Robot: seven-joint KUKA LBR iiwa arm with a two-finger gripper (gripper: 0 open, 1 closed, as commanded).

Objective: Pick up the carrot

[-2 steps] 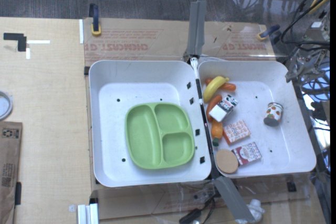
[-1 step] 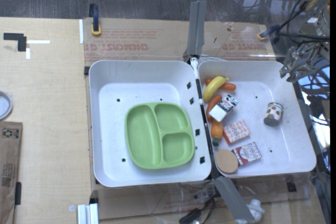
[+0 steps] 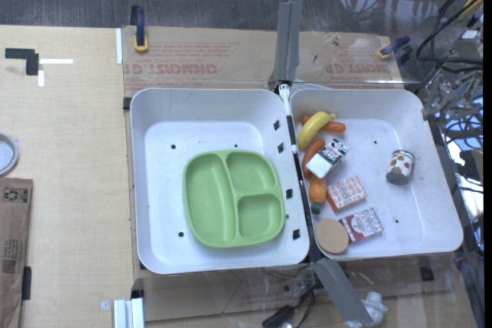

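The carrot (image 3: 314, 162), an orange-red tapered piece, lies in the right bin (image 3: 430, 242) against its left wall. It sits just below a yellow banana (image 3: 314, 128), and a small black-and-white carton (image 3: 332, 152) rests partly on its right end. Another small orange piece (image 3: 317, 189) lies directly below it, and more orange shows behind the banana's top (image 3: 306, 119).
The right bin also holds a red snack box (image 3: 346, 193), a second red box (image 3: 361, 225), a tan round disc (image 3: 332, 236) and a small can (image 3: 400, 167) on the right. A green divided plate (image 3: 234, 197) lies in the left bin (image 3: 146, 165). Cables hang at the right edge (image 3: 453, 50).
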